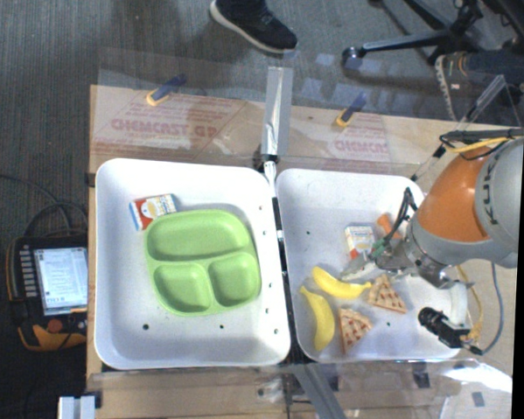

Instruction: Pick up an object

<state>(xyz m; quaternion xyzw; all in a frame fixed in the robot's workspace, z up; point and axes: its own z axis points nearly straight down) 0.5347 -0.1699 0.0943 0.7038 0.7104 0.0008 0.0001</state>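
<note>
Bananas (327, 300), 2, yellow and curved, in the right bin (333, 195) beside the end effector (375, 258), finger state unclear.

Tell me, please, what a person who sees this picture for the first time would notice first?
The green divided tray stands out first; it fills much of the left bin, with a small carton at its upper left corner. Next comes the arm's orange band, over the right bin. There the gripper is low among two bananas and two waffle wedges.
</note>
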